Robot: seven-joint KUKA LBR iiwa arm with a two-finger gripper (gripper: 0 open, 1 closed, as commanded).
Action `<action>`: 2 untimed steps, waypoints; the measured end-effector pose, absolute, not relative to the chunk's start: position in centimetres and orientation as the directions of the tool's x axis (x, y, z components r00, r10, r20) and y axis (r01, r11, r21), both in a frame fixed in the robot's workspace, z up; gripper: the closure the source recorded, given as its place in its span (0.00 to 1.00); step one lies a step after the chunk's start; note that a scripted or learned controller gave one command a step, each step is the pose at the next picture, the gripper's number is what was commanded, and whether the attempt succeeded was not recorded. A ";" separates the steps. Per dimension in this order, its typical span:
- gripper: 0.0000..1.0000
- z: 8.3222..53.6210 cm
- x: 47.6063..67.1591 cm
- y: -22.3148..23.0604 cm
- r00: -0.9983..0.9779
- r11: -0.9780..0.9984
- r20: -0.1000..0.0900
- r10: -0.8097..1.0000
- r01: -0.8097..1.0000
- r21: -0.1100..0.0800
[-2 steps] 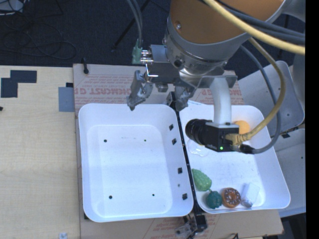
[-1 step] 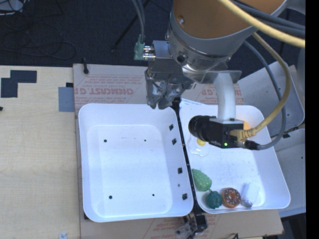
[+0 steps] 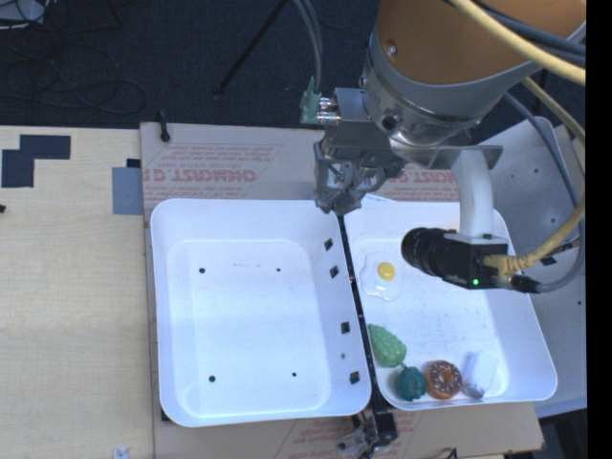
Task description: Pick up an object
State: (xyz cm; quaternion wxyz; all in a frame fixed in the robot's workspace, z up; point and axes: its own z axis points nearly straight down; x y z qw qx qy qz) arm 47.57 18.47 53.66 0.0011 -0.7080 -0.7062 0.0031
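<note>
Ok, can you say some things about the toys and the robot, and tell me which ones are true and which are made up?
1. The doughnut lies in the right bin. True.
2. The fried egg is in the left bin. False: it lies in the right bin.
3. The pincer hangs over the far end of the divider between the bins. True.
4. The pincer holds the green toy. False: that toy lies in the right bin, near the divider.
5. The teal ball sits beside the doughnut. True.
</note>
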 end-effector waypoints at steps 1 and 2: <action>1.00 53.7 48.1 15.2 0.003 -0.003 -0.003 1.000 1.000 -0.005; 1.00 53.8 48.1 9.2 0.006 -0.006 -0.002 1.000 1.000 -0.004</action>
